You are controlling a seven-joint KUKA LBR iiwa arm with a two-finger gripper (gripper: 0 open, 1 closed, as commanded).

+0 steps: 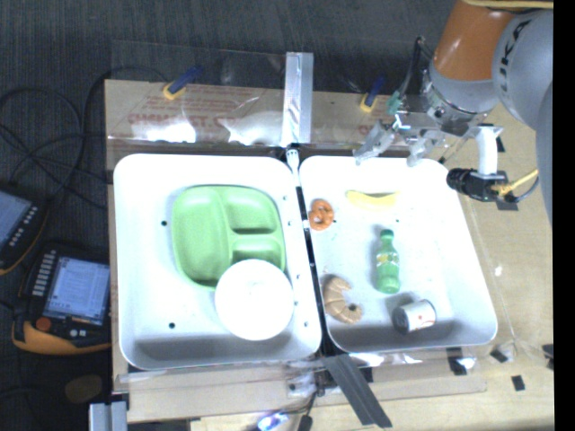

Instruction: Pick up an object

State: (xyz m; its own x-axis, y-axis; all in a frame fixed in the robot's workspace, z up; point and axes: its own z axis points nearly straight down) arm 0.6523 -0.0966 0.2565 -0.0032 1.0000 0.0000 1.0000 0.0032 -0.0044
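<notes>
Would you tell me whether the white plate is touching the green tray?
Touching. The camera view shows the white plate overlapping the green tray's lower right corner in the left bin, with no gap between them.

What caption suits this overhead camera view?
Gripper open above the right bin holding banana, green bottle and pastries.

The arm (503, 34) runs off the upper right corner of the frame, so everything above the orange band is cut off. The white plate (255, 298) covers the lower right corner of the green tray (229, 232). At the left edge, a dark screen (13, 227) is sliced by the frame — only part of it shows. The writing on the small can (414, 314) and the label of the green bottle (386, 260) are too small to read. The gripper (393, 146) is blurred at the fingertips — their spacing stays unclear.
</notes>
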